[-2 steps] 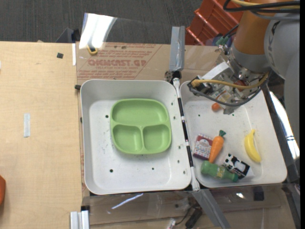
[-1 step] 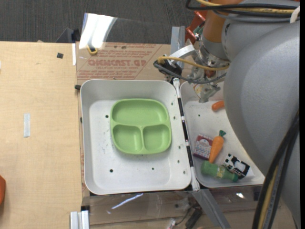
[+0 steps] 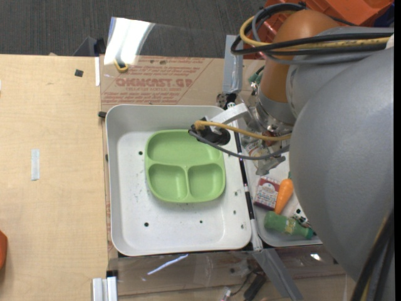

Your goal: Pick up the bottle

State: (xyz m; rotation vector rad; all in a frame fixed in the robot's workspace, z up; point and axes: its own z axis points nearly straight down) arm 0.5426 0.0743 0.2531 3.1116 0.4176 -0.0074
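fingers can't be told apart under the arm (image 3: 338,137); bottle (image 3: 287,225) lies near them, unlifted, grasp still to do.

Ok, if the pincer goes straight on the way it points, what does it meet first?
The pincer would probably meet the right bin floor beside the red-and-white box, not the green bottle; depth unclear.

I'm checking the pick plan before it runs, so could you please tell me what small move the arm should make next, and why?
Probably shift toward the near end of the right white bin: the green plastic bottle lies there on its side, beside the orange carrot, while the grey arm hangs above the bin's far half.
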